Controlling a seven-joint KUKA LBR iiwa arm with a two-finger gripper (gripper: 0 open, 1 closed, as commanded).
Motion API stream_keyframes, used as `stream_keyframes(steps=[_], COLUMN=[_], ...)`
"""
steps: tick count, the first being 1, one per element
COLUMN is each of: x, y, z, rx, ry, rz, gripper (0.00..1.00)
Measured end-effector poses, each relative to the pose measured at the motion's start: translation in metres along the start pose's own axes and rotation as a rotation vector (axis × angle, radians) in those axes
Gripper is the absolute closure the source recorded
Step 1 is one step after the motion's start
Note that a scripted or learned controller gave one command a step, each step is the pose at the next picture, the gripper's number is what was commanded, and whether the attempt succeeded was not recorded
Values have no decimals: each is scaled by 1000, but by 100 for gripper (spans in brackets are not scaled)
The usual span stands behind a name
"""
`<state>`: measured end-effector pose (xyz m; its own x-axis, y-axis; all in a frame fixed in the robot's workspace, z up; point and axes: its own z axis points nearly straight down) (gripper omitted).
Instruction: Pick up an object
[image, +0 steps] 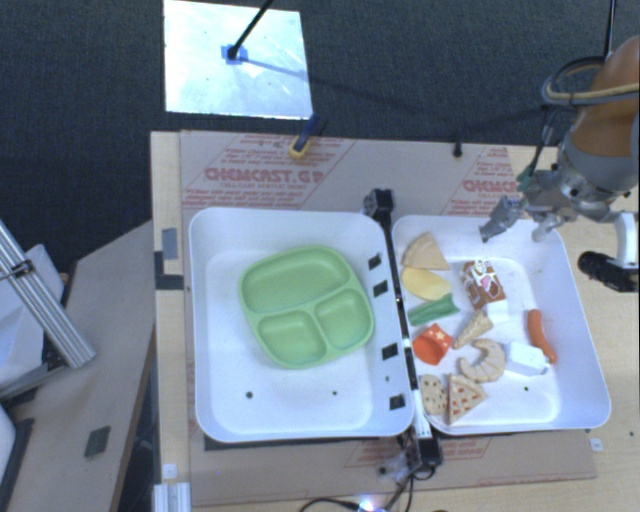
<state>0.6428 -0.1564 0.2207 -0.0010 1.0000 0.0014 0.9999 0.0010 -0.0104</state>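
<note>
The right bin (580, 300) holds several toy foods: a tan wedge (425, 252), a yellow piece (425, 284), a green pod (432, 310), a red pepper (432, 345), a small red-and-white carton (482, 283), an orange sausage (541, 335), a white block (525, 358), a croissant (488, 360), a pizza slice (464, 398) and a cracker (433, 393). My gripper (522, 222) hangs over the bin's far edge, above and to the right of the carton. It is open and there is nothing between its fingers.
A green divided plate (305, 305) lies in the left bin (215, 380). A black divider (395, 310) runs between the two bins. Cardboard (270, 170) lies under both bins, and a shiny sheet (240, 60) sits beyond it.
</note>
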Motion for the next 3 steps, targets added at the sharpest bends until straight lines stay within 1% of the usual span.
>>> stream_keyframes(steps=[1, 2, 3], x=[0, -1, 3], y=[2, 0, 10], z=[-8, 34, 90], rx=[-12, -9, -9], ry=[-2, -2, -1], rz=[-2, -1, -5], gripper=[0, 0, 0])
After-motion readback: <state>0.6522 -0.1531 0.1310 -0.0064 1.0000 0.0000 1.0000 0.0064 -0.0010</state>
